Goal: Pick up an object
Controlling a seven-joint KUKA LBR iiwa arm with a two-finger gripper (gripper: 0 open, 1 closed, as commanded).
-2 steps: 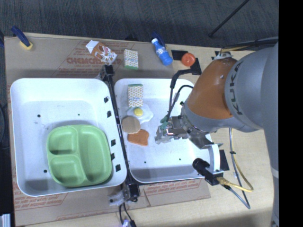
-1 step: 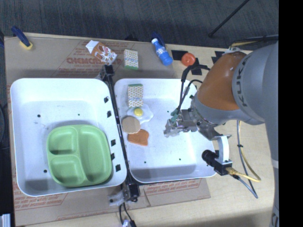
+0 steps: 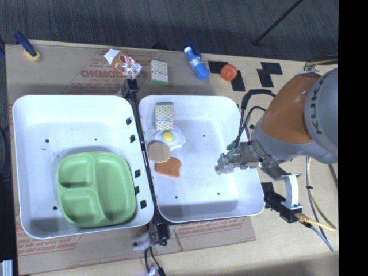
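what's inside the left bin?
Left bin holds a green divided tray, its compartments bare. The bin floor under the tray is covered.

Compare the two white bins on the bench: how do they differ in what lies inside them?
The left bin holds one green divided tray; the right bin holds several small things: a patterned box, a fried egg, a brown disc and an orange piece. The pincer is over the right bin, not the left bin. Both are shallow and white.

Gripper (image 3: 223, 167) sits low in right bin (image 3: 230, 111), near its right wall. Fried egg (image 3: 170, 137), brown disc (image 3: 158, 151), orange piece (image 3: 168, 167) clustered at bin's left. Green tray (image 3: 95, 187) in left bin (image 3: 34, 114).
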